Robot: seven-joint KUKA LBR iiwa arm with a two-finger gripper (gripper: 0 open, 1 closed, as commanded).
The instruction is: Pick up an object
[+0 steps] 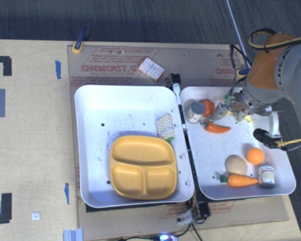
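Your likeliest target is the small red-orange pepper (217, 128), lying flat toward the far side of the right bin (283, 187), just near of the gripper (234, 108). You cannot tell how the jaws stand. Left of it crowd a grey-capped white jar (194, 111) and a red-orange item (207, 107). Nearer you lie an orange ball (255, 156), a tan egg-shaped item (236, 164), a carrot (242, 181) and a small jar (266, 175). The left bin (90, 134) holds a yellow divided tray (143, 165) and a patterned packet (165, 126).
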